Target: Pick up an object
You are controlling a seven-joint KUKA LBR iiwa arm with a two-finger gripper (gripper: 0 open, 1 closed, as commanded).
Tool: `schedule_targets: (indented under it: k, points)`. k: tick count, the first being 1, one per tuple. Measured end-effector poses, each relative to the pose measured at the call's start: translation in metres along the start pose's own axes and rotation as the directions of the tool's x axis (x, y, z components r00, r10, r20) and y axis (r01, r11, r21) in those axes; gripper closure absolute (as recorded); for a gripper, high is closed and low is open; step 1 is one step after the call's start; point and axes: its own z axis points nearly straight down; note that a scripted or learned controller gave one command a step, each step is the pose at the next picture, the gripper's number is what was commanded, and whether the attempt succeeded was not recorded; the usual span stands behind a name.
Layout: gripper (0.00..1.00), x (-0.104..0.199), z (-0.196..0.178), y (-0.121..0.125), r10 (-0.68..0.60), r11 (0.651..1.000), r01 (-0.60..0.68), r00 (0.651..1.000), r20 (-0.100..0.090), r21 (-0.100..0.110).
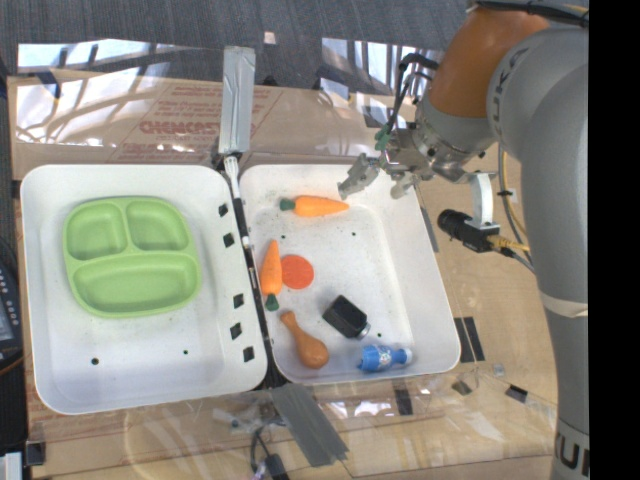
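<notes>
Matt green plastic tray [130,255] in a speckled white plastic bin [45,298]; glossy carrots [318,206].

Two white bins are seen side by side on the tabletop [490,363]. A green divided plate [130,255] is sat in the left bin [60,368]. In the right bin [420,278], one carrot [318,206] is laid at the far end, another carrot [270,268] by the left wall beside an orange disc [297,271], with a black block [345,316], a drumstick [305,342] and a blue bottle [383,357] nearer. The hand [380,180] is hung over the far right corner, fingers spread, nothing gripped.
</notes>
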Motion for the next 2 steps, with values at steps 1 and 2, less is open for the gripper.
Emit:
schedule_targets:
  k: [1,2]
  points:
    - [0.00,-0.033,0.038,-0.043,-0.031,1.000,0.031,1.000,0.001,0.000]
    - [0.00,0.023,0.121,-0.086,-0.104,0.995,0.104,0.995,-0.001,0.002]
